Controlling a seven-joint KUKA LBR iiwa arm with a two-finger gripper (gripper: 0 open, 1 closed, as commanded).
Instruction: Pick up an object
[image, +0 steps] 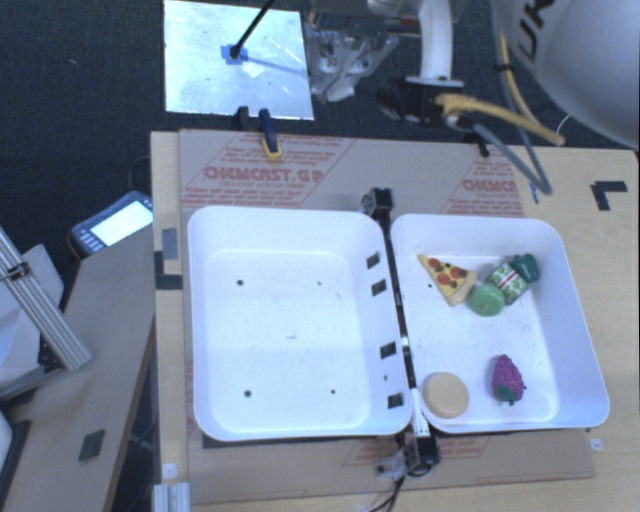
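Gripper (335, 70) sits at the far edge, above the bench and beyond both bins; can't tell its state from this angle, nothing visibly in it. Right bin (578, 330) holds everything: pizza slice (446, 277) far left, green bottle (505, 284) beside it, purple grapes (507, 378) near right, tan disc (445, 394) near left. Left bin (200, 300) sits alongside.

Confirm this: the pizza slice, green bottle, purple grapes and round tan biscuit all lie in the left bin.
Wrong bin. The camera view shows the pizza slice, green bottle, purple grapes and round tan biscuit all lying in the right bin.
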